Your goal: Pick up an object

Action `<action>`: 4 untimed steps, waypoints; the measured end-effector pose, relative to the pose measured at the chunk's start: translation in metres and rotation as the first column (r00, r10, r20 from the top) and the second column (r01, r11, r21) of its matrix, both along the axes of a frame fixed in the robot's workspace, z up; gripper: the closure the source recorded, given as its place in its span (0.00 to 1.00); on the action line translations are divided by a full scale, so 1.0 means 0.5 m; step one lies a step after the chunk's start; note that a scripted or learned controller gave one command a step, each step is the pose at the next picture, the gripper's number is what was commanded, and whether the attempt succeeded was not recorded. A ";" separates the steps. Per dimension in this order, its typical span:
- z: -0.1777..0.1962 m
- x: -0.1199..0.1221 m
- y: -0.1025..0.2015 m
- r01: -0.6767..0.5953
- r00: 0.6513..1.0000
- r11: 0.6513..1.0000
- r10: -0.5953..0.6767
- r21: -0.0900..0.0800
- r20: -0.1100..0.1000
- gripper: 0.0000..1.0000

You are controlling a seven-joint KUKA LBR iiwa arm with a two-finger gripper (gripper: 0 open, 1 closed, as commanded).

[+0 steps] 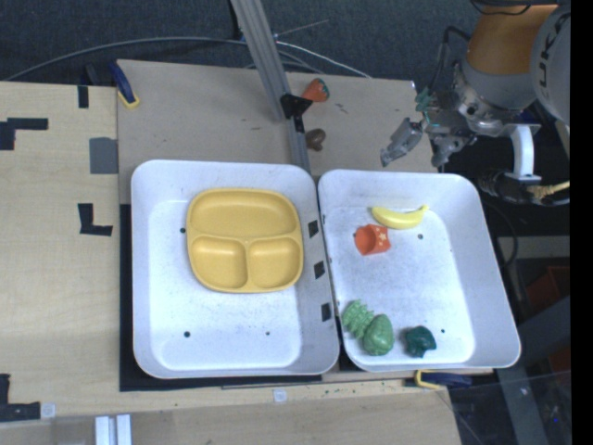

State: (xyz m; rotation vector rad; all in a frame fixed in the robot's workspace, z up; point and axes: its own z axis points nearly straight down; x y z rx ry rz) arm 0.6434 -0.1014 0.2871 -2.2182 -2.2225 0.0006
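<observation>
Gripper (417,151): mine hangs over the bare bench just beyond the far rim of the right bin, near that bin's far left corner, and nothing is in it
Grip state: I cannot tell from this slanted view whether it is spread or pressed together
Arm: my grey arm with its orange band (505,26) comes in from the upper right corner, with the wrist tilted down toward the bins
Right bin (491,276): the white bin nearer my gripper, holding four small things
Yellow banana (398,216): the nearest thing to my gripper, lying flat in the far part of the right bin, just inside the rim and a little nearer the camera than my gripper, apart from it
Red piece (372,240): just beside the banana on its near left, further from my gripper
Green piece (369,325): a knobbly light green shape at the near left of the right bin, well apart from my gripper
Dark green piece (420,340): small, just right of the light green one, near the bin's near wall
Left bin (148,248): touching the right bin along one side
Yellow tray (246,239): a three-compartment plate in the far half of the left bin, well apart from my gripper
</observation>
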 end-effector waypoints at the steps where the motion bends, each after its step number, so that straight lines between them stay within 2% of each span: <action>1: 0.000 0.000 0.000 0.000 1.000 1.000 0.000 0.000 0.000 0.00; 3: -0.257 0.008 0.002 -0.001 1.000 1.000 0.001 -0.001 -0.006 0.00; 4: -0.346 -0.004 -0.003 0.000 1.000 1.000 0.000 -0.002 -0.003 0.00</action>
